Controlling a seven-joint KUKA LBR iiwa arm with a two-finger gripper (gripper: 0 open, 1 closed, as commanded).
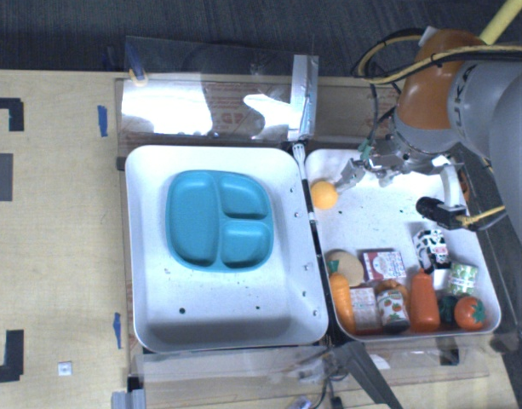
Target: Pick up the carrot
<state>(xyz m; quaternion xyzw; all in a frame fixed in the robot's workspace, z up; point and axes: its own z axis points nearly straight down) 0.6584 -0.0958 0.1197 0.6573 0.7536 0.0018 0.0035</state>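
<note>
The carrot (341,302) is a short orange root lying lengthwise against the left wall of the right bin (388,211), near its front corner, with a green stub at its far end. My gripper (366,172) hangs over the back of that bin, well behind the carrot and just right of an orange ball (324,195). It is open, with nothing between its fingers.
Packed beside the carrot are a beige round item (349,267), small boxes (381,264), an orange-red bottle (424,302), a tomato (470,312) and a black-and-white toy (431,246). The left bin (150,296) holds a blue divided plate (220,219).
</note>
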